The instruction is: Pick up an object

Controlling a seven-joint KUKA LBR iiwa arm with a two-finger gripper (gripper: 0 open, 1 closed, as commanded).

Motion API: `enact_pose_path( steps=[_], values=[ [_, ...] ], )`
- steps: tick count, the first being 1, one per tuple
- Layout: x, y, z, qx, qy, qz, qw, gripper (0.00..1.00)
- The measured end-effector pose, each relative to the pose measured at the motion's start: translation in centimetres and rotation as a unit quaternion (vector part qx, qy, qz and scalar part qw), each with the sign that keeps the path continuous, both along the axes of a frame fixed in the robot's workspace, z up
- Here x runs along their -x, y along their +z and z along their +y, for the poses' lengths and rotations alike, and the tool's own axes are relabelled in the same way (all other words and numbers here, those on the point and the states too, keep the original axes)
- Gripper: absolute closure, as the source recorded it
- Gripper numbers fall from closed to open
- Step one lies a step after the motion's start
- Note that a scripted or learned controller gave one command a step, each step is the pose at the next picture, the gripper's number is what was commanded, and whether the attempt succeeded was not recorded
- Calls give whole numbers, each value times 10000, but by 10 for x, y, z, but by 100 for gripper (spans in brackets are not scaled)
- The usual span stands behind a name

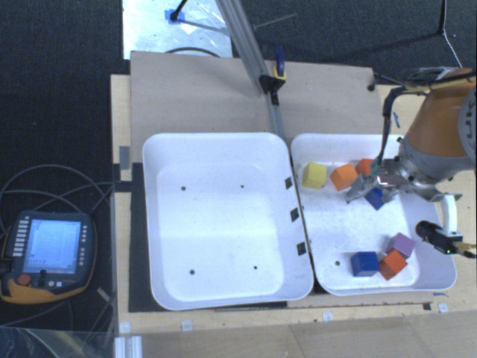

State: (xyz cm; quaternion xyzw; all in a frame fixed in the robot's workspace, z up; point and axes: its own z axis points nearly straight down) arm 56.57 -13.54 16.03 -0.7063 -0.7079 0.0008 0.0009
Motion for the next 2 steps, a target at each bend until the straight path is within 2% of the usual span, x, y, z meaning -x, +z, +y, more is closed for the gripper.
enact_pose_path(
  steps=[1,2],
  values=[
    [0,-42,2,-2,3,-3,10000,0],
    [-1,-28,2,3,14,-33,10000,100]
  ],
)
